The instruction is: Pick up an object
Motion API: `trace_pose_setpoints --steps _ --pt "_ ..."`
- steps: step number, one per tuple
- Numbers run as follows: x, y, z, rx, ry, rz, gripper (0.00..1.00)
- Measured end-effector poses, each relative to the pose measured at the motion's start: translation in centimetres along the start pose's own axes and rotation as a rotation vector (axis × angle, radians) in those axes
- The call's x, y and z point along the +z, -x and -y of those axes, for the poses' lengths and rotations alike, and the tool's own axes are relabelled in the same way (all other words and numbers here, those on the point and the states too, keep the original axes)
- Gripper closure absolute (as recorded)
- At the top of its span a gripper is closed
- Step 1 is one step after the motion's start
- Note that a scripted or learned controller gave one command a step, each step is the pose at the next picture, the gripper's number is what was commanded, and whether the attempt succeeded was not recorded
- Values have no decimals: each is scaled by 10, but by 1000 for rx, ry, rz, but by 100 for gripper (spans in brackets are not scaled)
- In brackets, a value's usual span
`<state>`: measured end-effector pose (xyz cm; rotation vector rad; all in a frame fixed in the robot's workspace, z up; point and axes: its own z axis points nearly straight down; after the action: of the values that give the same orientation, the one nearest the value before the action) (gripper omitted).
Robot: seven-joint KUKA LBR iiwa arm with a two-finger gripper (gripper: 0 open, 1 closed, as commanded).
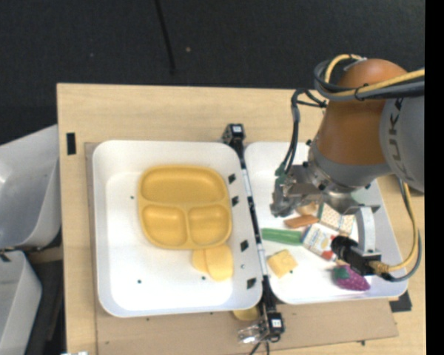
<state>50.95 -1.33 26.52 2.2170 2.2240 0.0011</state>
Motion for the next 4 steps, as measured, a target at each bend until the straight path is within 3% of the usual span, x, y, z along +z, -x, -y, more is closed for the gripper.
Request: trace_pose_setpoints --steps 1,2,3,4 --pt "-84 -47 19 -4 9 -3 100" --pt "12 19 14 9 -8 2 100" --pt "-120 -36 12 -5 10 -1 100" --pt "-102 -122 20 -7 -3 -1 100"
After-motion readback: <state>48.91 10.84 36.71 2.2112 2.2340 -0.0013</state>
